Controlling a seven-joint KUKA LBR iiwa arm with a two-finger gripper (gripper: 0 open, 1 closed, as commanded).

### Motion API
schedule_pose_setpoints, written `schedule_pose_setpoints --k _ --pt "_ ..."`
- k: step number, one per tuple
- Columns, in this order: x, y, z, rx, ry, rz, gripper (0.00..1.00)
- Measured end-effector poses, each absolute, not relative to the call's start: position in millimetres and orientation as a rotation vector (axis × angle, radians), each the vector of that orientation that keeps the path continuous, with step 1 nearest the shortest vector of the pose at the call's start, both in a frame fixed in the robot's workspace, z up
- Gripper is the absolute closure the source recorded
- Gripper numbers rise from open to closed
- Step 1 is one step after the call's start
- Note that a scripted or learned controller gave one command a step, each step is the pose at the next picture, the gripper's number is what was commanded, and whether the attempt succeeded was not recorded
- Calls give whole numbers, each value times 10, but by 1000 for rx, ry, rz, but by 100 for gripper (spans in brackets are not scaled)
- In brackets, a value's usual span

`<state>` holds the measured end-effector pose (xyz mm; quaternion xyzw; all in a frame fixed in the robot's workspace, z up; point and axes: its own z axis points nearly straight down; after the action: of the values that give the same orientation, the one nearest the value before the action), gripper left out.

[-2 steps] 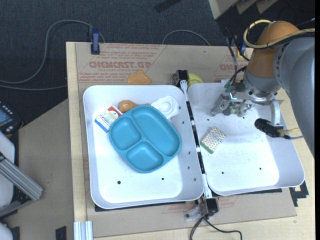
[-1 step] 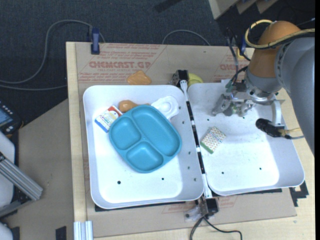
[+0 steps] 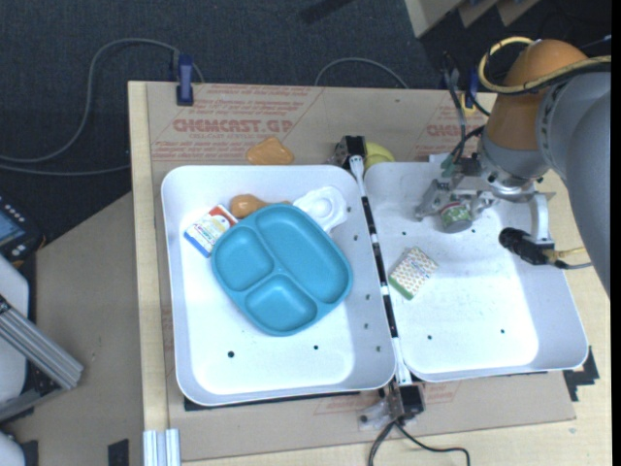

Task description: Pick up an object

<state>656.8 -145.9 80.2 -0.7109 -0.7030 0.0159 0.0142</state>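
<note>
Gripper [image 3: 454, 210]: low in right bin [image 3: 485, 338], far end, apparently over a small greenish object [image 3: 454, 219]; clamped or apart, cannot tell. Nearer from it: patterned packet [image 3: 411, 272], free for picking. Left of packet: blue tray [image 3: 280, 267] in left bin [image 3: 199, 343].

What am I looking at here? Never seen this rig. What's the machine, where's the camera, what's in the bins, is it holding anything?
One camera, fixed above the bench, looks down at a slant on two shallow white bins. The grey machine entering from the right is a robot arm with an orange band above its wrist; its gripper is low over the right bin, at its far end. A small dark greenish object sits right at the gripper; whether it is gripped cannot be told. Nearer the camera in that bin lies a small patterned block. The left bin holds a blue compartment tray, with a small colourful box, an orange item and a white piece beside it.
</note>
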Motion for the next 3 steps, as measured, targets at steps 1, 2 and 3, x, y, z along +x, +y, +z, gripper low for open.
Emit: schedule_pose_setpoints --k 1,2,3 --pt "6310 -1118 847 -2219 -2218 3 0" --pt "6052 -1093 847 -2220 -2217 3 0" --pt "6070 -1090 949 -2223 -2220 -1 100"
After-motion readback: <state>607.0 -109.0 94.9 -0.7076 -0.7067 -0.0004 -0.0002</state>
